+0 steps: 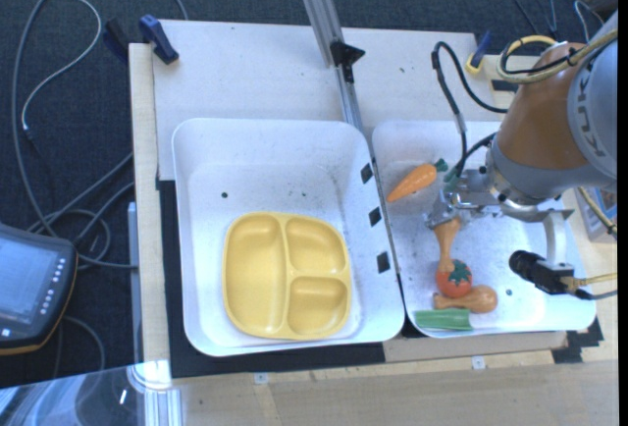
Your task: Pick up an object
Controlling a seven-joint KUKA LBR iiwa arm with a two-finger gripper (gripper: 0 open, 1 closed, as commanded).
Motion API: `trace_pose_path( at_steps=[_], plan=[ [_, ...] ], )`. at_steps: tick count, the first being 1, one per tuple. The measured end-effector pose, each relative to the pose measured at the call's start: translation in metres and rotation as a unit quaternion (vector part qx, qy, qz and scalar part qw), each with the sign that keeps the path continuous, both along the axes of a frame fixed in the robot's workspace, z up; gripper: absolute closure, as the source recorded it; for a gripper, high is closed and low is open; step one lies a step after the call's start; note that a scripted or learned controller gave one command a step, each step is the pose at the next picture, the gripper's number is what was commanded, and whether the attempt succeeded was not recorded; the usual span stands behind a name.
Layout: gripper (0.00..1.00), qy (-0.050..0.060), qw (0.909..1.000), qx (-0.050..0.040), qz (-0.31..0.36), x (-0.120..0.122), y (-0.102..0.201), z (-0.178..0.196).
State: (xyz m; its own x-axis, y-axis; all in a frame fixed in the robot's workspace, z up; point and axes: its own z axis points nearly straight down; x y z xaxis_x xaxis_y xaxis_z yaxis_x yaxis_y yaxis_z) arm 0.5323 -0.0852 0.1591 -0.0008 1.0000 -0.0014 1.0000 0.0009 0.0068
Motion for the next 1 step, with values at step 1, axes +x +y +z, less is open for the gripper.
trace_pose_path(
  at_steps=[1],
  plan=[
    [1.00, 0.000, 1.0000, 0.0002, 0.000, 0.0018, 0.0000, 0.0515]
  ],
)
